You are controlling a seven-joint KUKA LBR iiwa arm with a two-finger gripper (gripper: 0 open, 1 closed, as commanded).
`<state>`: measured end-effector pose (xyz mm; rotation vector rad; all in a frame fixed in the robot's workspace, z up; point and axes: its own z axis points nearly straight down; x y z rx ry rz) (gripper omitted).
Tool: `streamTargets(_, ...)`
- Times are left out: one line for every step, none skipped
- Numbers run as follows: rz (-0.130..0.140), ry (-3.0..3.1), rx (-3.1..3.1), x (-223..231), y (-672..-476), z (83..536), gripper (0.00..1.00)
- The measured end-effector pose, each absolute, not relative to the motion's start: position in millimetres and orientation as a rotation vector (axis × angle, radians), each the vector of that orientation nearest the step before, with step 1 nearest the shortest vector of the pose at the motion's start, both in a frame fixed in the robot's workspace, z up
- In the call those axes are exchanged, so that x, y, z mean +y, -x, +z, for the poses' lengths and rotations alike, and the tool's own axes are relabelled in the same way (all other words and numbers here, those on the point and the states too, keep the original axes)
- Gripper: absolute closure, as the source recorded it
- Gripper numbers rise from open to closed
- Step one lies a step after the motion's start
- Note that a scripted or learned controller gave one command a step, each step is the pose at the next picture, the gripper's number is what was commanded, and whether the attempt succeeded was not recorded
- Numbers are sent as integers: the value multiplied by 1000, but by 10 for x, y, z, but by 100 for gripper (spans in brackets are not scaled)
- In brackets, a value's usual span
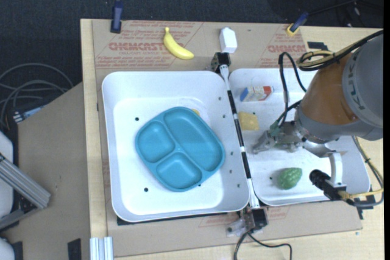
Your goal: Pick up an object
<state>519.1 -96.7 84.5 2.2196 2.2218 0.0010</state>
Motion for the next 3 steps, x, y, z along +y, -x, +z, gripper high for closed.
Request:
streamTargets(1, -2219, 2222, -1084, -6032, 894, 0)
streamTargets(-2, -2223, 2223, -1002, -5507, 841, 0)
streamTargets(1, -2220, 2221, -938, -5829, 846, 0)
